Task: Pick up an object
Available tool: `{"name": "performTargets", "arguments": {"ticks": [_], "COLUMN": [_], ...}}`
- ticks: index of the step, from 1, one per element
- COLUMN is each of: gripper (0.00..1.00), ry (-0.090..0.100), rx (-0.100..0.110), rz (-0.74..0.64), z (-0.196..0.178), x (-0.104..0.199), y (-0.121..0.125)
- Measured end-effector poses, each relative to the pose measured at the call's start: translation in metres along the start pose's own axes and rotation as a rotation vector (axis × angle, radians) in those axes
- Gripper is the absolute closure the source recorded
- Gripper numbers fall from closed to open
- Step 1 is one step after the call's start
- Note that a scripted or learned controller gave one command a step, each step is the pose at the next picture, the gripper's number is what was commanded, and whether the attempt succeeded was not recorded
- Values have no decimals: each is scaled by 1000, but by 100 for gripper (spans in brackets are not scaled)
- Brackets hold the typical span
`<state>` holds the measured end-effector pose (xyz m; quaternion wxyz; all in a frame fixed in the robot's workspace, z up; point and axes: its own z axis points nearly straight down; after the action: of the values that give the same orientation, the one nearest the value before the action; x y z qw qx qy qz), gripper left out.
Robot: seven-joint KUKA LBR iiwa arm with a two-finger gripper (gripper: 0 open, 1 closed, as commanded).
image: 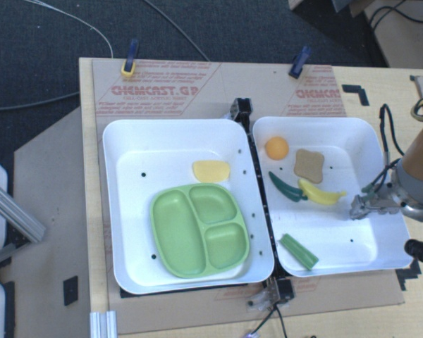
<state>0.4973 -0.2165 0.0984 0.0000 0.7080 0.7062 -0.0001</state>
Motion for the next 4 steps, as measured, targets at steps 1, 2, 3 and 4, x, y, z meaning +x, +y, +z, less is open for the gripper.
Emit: {"name": "performTargets", "arguments": {"ticks": [1, 2, 3, 4], "gripper": [100, 100, 100, 100], "ry": [-3, -4, -5, -3], "rx": [-6, -6, -9, -4], "rz": [-2, -3, -4, -4], "z": [-44, -90, -154, -165], "x": [-2, -3, -4, -4], "y": [-4, -10, -11, -10]}}
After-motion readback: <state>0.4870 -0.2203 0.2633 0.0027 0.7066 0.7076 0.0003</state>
